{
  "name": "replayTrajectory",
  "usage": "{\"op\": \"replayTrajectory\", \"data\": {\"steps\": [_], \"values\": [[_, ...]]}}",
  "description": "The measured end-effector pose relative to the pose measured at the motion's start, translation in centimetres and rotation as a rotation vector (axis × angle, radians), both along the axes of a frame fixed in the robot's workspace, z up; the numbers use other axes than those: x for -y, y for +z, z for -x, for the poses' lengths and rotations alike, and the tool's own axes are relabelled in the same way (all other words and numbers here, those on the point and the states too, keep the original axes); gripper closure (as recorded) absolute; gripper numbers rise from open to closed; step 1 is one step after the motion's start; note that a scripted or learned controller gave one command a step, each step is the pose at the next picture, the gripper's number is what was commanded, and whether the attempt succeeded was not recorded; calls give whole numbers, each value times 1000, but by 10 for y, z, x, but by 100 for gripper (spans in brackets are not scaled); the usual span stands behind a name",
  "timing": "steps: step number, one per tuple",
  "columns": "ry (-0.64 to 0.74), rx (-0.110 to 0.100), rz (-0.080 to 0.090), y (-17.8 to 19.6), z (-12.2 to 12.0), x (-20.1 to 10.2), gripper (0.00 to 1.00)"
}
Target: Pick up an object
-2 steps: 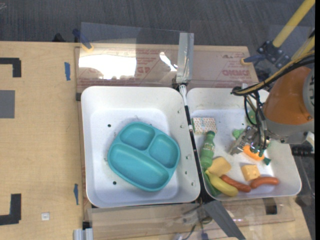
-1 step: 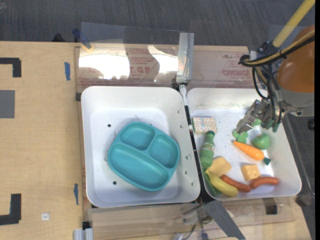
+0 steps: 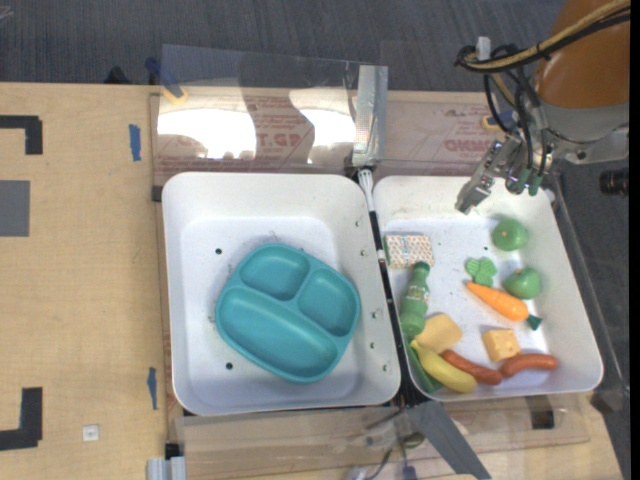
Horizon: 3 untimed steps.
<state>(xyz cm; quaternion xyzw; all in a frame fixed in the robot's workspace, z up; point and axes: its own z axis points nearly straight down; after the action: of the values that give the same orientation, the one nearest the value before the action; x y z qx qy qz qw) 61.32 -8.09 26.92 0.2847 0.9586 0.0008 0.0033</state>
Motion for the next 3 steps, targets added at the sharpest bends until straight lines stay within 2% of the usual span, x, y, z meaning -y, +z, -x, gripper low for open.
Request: {"op": "replayTrajectory", "data": {"steps": [1,2,3], "values": [[-2,-1,1,0,1,1,0],[234,-12,-1,-141,-6,55,0],[95,2,4,-181,44,119,0]]}}
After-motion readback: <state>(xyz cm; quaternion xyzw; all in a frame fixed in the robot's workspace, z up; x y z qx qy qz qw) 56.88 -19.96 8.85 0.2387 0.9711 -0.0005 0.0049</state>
